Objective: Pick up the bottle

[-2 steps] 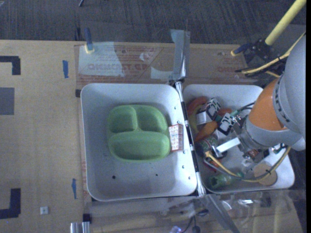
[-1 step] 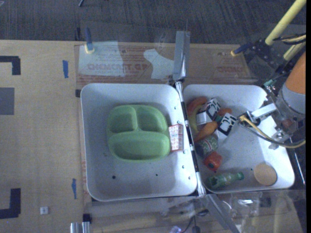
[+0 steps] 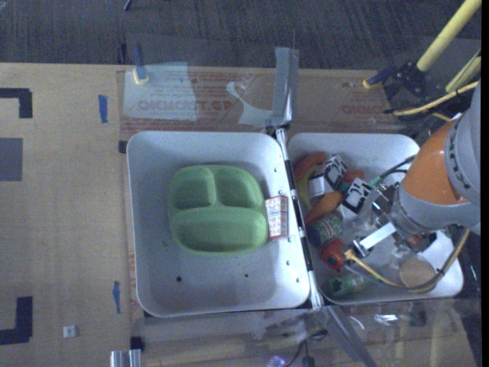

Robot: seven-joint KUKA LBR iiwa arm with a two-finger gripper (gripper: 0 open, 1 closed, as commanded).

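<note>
A small bottle (image 3: 327, 229) with a green and red label and a red cap (image 3: 334, 254) lies in the right bin (image 3: 451, 285), near its left wall. My gripper (image 3: 388, 243) hangs low over the middle of that bin, just right of the bottle, below the arm's orange band (image 3: 429, 176). Nothing shows as held by it. The wrist and bracket hide the bin floor under it.
The right bin also holds a banana-like yellow and orange piece (image 3: 321, 201), black-and-white items (image 3: 355, 195), a green thing (image 3: 348, 284) and a tan disc (image 3: 416, 274). In the left bin (image 3: 145, 205) lie a green divided plate (image 3: 218, 209) and a small red-white packet (image 3: 275, 216).
</note>
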